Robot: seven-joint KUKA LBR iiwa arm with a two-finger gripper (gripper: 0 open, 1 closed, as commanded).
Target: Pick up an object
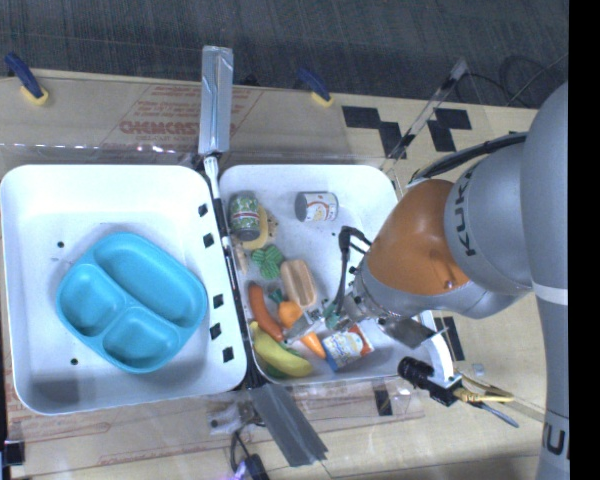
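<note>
On the left we see a white bin holding a blue sectioned tray, tilted diagonally. Just to its right, across the divider, the second white bin carries a cluster of toy food: a green-labelled can and a small tin on its side near the top, then green leafy pieces, a tan bread-like piece, a carrot and a banana along the lower edge. A small packet lies to the right of the banana. The end effector sits low in this bin, just above the packet and right of the carrot; we cannot tell how it is set. The arm covers the bin's right side above the bench.
</note>
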